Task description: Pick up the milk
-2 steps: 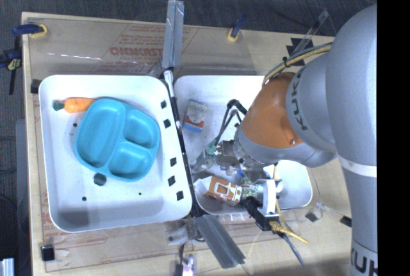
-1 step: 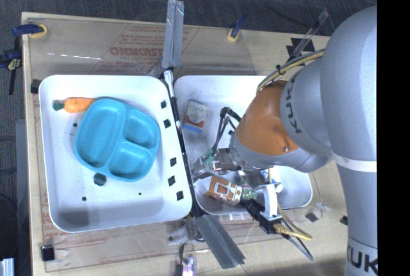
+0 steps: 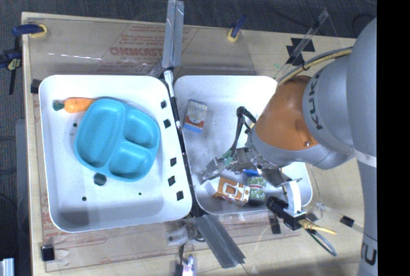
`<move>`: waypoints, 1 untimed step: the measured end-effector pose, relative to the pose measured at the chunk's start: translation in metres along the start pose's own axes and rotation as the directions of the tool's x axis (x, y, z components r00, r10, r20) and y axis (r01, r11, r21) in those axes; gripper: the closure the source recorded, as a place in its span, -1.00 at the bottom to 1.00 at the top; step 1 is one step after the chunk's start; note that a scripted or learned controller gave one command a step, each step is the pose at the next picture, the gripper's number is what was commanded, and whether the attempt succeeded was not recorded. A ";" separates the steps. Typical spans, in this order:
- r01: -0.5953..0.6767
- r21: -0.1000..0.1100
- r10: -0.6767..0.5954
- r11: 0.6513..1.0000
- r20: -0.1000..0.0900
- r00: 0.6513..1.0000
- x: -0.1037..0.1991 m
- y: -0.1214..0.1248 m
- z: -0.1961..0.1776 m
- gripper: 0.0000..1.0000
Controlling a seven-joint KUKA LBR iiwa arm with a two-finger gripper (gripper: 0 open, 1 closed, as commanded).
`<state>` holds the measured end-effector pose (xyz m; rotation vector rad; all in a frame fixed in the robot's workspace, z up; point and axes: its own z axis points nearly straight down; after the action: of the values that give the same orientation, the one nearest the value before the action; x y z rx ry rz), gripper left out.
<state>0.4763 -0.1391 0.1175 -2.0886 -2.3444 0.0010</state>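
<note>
White plastic forms both shallow bins: the left bin (image 3: 64, 204) and the right bin (image 3: 218, 86), touching along a central divider.

The gripper (image 3: 238, 162) is low in the near part of the right bin, above a cluster of small packages. Whether it is spread, closed or holding anything cannot be told: wrist hardware and clutter hide that area.

The milk cannot be identified with certainty. The likeliest candidate is the small carton (image 3: 195, 116) lying alone in the far-left part of the right bin, well apart from the gripper. A brown and white patterned box (image 3: 232, 190) and a green-labelled item (image 3: 256, 191) lie just beside each other beneath the wrist.

Risks, as judged:
- The gripper sits over the cluster, not the lone carton; closing here would likely take the wrong item.
- Packed items touch, so a grasp may drag or pinch two together.
- The near bin wall is close and could block the wrist.

Count:
- Bins: two.
- Blue divided tray (image 3: 118, 137): one, left bin.
- Carrot (image 3: 78, 104): one, touching the tray's far corner.
- Small dark object (image 3: 100, 180): one, beside the tray.
- Packages in the right bin: at least three; the cluster is partly hidden.
</note>
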 end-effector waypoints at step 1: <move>-0.019 0.000 0.019 1.000 0.000 1.000 0.027 0.003 -0.021 -1.00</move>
<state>0.4766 -0.1123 0.1389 -2.1108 -2.3250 0.0014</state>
